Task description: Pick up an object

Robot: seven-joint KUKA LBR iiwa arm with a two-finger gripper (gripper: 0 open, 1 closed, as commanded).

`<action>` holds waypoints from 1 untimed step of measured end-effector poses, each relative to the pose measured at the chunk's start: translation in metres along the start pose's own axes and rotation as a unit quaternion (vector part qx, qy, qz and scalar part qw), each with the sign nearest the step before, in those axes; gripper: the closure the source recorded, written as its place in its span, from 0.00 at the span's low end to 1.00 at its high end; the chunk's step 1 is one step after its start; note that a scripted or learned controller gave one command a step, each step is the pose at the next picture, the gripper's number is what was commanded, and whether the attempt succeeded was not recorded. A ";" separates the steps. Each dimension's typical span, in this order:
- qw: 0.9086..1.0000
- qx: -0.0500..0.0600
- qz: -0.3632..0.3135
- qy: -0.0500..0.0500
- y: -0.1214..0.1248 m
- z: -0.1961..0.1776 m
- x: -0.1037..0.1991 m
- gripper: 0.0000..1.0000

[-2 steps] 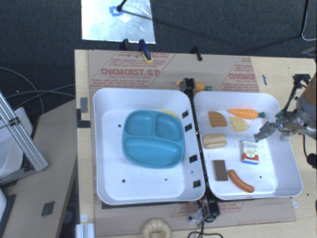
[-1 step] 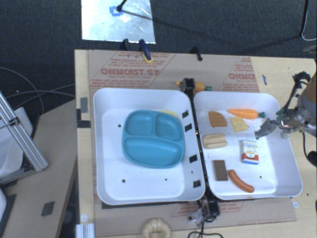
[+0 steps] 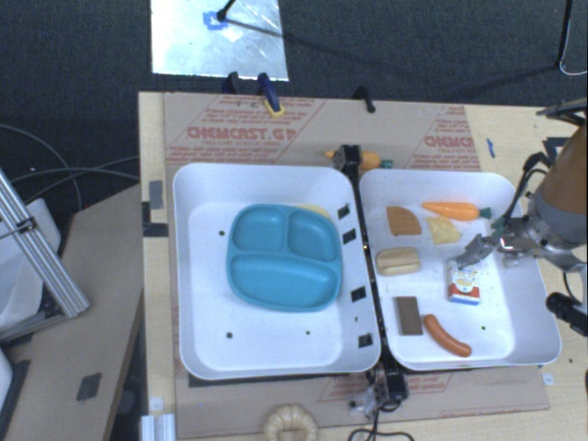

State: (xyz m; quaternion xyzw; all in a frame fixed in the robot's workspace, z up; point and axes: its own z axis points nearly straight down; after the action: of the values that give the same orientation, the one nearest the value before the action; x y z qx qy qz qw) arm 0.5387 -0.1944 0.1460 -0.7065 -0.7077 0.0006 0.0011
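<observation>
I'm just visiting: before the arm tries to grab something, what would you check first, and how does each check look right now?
1. Gripper over the right bin: ok.
2. A thing near it: ok, the small red and white carton lies just below the gripper.
3. Carton apart from its neighbours: ok, sausage and bread roll lie apart.
4. Fingers open wide enough: cannot tell.
5. Already holding something: cannot tell.
6. Blue plate out of the way: ok, it sits in the left bin.

Bins: two, left bin (image 3: 197, 274), right bin (image 3: 533, 324)
Divided plates: one, blue plate (image 3: 285, 255)
Toy foods in right bin: seven
</observation>
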 end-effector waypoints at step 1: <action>1.000 0.000 0.000 0.000 0.002 0.042 -0.002 0.00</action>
State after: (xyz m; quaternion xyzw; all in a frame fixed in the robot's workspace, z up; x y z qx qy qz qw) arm 0.5407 -0.1961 0.1037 -0.7066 -0.7076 0.0005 0.0010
